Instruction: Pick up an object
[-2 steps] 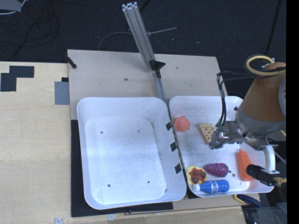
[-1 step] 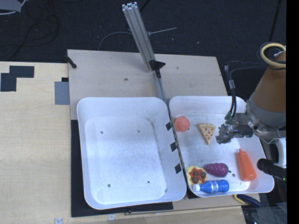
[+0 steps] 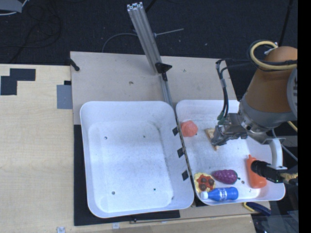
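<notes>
Right bin (image 3: 194, 111) holds every object. A tan wedge-shaped piece (image 3: 211, 133) lies near the bin's middle, directly beneath the gripper (image 3: 219, 138) and touching or just beside it — whether it is grasped, and whether the gripper is released or clenched, cannot be told. A pink ball (image 3: 189, 128) sits at the bin's left wall. Along the front edge: a yellow-and-red toy (image 3: 204, 182), a purple grape bunch (image 3: 225, 176) and a blue bottle (image 3: 223, 194) on its side. An orange object (image 3: 254, 175) rests in the front right corner. Left bin (image 3: 92, 111) adjoins — arm (image 3: 272, 89) enters from the right
</notes>
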{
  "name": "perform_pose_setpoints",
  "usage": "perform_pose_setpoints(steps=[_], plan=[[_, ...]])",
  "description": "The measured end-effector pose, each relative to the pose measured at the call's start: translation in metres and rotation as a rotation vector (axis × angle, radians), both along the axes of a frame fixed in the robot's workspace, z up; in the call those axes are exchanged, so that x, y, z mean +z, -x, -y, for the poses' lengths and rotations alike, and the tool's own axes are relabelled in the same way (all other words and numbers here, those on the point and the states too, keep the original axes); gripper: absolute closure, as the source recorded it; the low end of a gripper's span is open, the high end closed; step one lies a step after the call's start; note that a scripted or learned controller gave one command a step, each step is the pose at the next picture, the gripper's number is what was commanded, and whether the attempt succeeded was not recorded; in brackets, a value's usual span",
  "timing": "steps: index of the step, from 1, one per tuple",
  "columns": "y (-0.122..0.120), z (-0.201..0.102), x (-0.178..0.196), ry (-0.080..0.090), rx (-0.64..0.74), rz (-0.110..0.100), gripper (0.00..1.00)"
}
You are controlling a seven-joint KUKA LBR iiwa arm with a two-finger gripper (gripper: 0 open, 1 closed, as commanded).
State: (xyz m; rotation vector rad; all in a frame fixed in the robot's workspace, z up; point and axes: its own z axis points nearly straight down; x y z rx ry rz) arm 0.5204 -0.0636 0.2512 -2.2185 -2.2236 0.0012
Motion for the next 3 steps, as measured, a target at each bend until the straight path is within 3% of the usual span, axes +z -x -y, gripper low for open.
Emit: perform_pose_setpoints(steps=[3], plan=[[-0.06, -0.131, 0.004, 0.0, 0.0, 0.0, 1.0]])
